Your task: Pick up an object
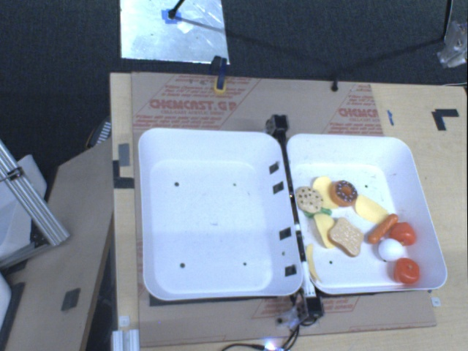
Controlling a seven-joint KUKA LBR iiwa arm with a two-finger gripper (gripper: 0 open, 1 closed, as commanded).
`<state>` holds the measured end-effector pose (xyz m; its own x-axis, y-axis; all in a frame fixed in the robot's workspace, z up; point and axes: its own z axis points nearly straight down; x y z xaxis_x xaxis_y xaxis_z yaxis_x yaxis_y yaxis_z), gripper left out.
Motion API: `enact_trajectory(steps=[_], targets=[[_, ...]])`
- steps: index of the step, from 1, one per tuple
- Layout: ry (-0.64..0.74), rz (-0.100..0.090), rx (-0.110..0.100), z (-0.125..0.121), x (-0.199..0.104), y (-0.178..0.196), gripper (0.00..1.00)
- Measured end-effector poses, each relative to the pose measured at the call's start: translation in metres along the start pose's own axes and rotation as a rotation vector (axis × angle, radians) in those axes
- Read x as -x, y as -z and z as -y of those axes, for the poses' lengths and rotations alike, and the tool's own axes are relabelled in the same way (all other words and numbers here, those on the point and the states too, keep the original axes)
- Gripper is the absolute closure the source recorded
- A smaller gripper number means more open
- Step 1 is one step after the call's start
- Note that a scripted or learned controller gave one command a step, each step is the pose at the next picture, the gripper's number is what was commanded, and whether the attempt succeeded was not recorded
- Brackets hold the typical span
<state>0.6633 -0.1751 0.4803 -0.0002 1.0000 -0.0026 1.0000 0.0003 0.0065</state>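
Table (409,101) surface is covered by a brown sheet lettered in red. It carries two shallow white bins set side by side and touching along their inner rims. Black clips (278,188) sit along that shared seam.

Camera view, left bin (212,218): white floor with a few small dark dots.

Camera view, right bin (420,189): all the toy food items lie here, grouped in the middle and nearer right part of the floor.
- A chocolate-chip cookie (309,199) lies closest to the seam.
- Just right of it is a brown donut (343,192) with pink icing, resting against a yellow piece (322,186).
- A bread slice (346,236) lies below the donut and overlaps a yellow wedge (322,229).
- A pale yellow strip (312,262) lies beside the inner wall.
- An oval yellow item (371,209) touches an orange sausage (382,227).
- A red tomato (403,233) lies beside the sausage, with a white egg (390,249) just below it.
- A second red item (406,270) sits near the bin's nearer right corner.

Beyond the bins, a yellow-and-blue clamp (219,75) stands at the table's far edge. A shiny square plate (172,20) lies on the dark floor.

Whether the tool is apart or together cannot be told, nor how the items lie relative to it.
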Motion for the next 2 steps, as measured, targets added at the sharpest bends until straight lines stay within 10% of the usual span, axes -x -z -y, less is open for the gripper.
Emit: enact_trajectory(steps=[2], targets=[[0.002,-0.001,-0.001,0.023,0.031,0.057,1.00]])
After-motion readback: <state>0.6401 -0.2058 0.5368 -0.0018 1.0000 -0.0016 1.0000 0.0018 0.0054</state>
